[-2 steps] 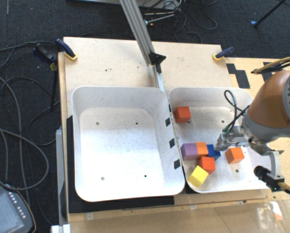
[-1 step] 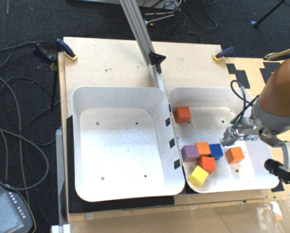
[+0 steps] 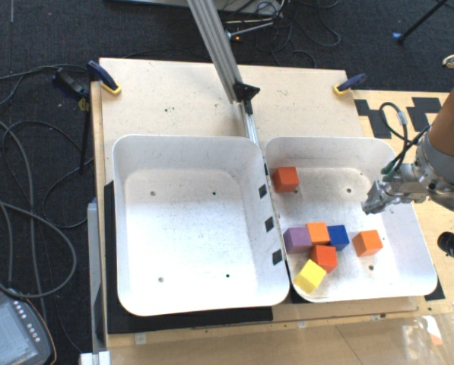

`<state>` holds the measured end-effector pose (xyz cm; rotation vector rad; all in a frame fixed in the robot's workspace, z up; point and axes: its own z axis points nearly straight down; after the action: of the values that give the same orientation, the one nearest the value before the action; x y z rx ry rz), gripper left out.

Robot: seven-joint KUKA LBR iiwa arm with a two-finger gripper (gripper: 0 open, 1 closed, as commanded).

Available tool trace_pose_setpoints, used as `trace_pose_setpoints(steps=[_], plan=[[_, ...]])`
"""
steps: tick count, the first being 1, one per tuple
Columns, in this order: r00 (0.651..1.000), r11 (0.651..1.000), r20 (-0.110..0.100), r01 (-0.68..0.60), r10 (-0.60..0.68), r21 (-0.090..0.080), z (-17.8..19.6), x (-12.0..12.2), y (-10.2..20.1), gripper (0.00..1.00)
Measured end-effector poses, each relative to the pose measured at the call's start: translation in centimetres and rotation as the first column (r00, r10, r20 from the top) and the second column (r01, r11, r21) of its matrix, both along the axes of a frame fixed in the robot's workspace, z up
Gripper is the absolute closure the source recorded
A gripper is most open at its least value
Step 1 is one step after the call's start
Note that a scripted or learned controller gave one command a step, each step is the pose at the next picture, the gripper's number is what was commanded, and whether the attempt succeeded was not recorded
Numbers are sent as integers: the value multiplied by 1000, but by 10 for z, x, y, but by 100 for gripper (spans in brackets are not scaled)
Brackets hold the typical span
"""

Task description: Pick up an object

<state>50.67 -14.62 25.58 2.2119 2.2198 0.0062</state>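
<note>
Nothing grabbed yet: the blocks sit in the right bin [image 3: 409, 280], nearest an orange cube [image 3: 367, 242]. The pincer [image 3: 375, 201] hovers above it; can't tell its state.

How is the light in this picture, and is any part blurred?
Camera view: even, soft light; the cubes, such as the lone orange cube, cast only short, faint shadows on the right bin; the gripper looks slightly blurred; the blocks are sharp.
</note>
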Motion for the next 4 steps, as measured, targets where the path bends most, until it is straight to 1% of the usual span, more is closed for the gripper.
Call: trace_pose_setpoints(steps=[1,2,3,4], plan=[[1000,1000,-4,0,0,1,26,1,0,100],[1000,1000,-7,-4,4,3,21,16,46,100],[1000,1000,-8,-5,6,4,19,15,106,100],[1000,1000,-7,-6,6,4,20,24,161,100]])
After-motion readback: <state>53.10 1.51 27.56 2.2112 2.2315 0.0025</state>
